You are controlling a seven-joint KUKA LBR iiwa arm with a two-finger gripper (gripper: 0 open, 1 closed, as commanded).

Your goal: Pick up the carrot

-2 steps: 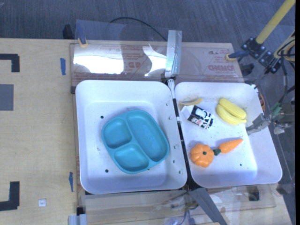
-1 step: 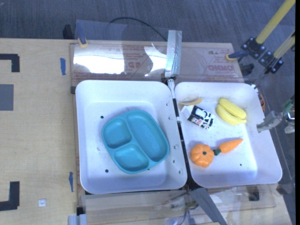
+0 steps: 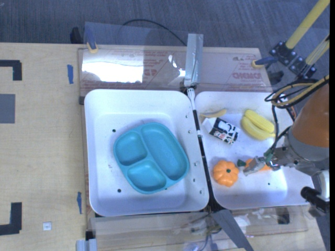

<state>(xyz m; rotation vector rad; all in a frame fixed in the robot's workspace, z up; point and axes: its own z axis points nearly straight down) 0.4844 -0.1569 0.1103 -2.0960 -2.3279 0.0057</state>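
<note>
orange carrot under the gripper in the right bin

orange and small, the carrot [image 3: 260,164] lies in the right bin [image 3: 230,192], on its floor toward the right side, with a green bit at its left end. the gripper [image 3: 263,163] sits right over it, reaching in from the right on the grey arm [image 3: 309,150] with its orange band. the fingertips are on or at the carrot, but whether they are clamped on it or merely resting beside it cannot be told from this view; the metal parts and the carrot blur together there.

just left of the carrot, near the bin's left wall, stands a small orange pumpkin [image 3: 225,173] with a green stem. above it lies a black-and-white packet [image 3: 224,130], tilted, and to the right of that a yellow banana bunch [image 3: 257,125]. a pale, thin piece [image 3: 213,112] lies near the bin's upper left corner.

the left bin [image 3: 99,140] holds a blue divided plate [image 3: 151,157] with three compartments, set at a slant in the middle. both bins sit side by side on a bench [image 3: 36,150] of light wood, with a clear plastic sheet [image 3: 131,61] behind them. yellow rods [image 3: 311,17] cross the upper right corner.
</note>
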